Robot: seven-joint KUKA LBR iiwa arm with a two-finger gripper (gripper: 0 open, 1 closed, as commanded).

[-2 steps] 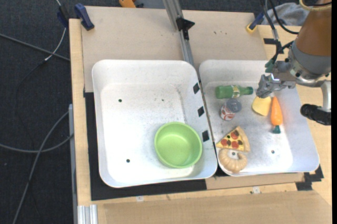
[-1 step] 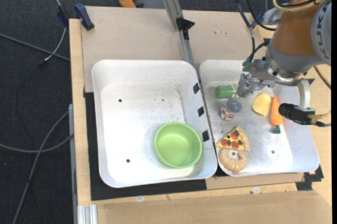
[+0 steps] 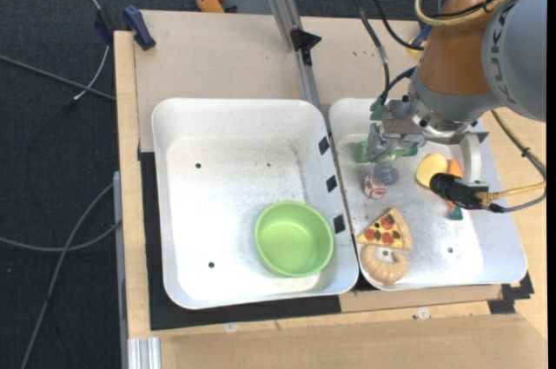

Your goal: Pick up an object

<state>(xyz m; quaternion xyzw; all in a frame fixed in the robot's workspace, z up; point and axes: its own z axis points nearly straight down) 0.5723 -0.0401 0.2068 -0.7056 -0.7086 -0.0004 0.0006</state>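
Dark carpet surrounds the counter [image 3: 217,55]. Over the right bin [image 3: 486,267], near its back-left corner, the claw [image 3: 380,157] hangs above a small red-and-white object [image 3: 376,184] (perhaps a can), placed for grasping; its spread I cannot tell.

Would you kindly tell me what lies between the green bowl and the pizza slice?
In the camera view, the bins' adjoining white walls separate the green bowl and the pizza slice; no object lies there.
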